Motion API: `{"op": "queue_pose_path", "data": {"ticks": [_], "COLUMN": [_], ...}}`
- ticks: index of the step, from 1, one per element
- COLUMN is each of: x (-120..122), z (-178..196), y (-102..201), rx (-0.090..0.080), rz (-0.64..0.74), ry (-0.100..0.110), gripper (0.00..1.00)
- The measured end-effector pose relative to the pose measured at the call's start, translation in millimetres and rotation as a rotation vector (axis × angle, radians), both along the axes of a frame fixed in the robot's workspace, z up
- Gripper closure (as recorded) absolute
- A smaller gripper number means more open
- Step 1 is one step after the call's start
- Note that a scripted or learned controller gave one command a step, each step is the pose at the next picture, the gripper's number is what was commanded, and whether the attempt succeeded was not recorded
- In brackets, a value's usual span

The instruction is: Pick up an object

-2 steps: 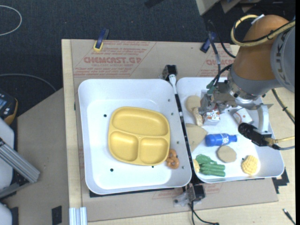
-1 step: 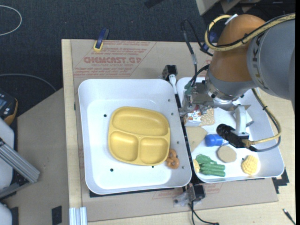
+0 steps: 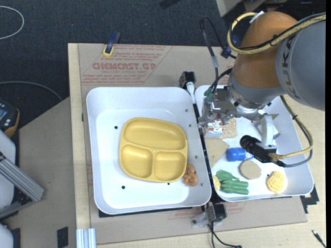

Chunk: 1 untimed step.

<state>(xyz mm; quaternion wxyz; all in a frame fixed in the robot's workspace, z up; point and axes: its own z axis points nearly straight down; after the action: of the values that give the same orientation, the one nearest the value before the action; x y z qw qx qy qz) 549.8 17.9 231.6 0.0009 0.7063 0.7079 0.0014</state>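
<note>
The left bin point(image 3: 98, 138) holds a yellow tray point(image 3: 153, 150) and a small snack point(image 3: 190, 175). In the right bin point(image 3: 302, 182), the gripper point(image 3: 217, 119) sits low over a cracker point(image 3: 227, 129) — its grip can't be made out. Nothing looks lifted yet — the pick remains, judging by this.

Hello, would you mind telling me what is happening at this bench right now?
A grey and orange robot arm reaches down into the right bin, its gripper low near the bin's left wall. Small toy foods lie there. The left bin holds a yellow divided plate.
</note>
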Motion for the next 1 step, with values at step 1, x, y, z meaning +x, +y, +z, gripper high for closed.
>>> {"op": "queue_pose_path", "data": {"ticks": [1], "x": [2.5], "z": [1.3], "y": [0.5], "rx": [-0.001], "rz": [-0.001], "ry": [0.001], "gripper": [1.00]}}
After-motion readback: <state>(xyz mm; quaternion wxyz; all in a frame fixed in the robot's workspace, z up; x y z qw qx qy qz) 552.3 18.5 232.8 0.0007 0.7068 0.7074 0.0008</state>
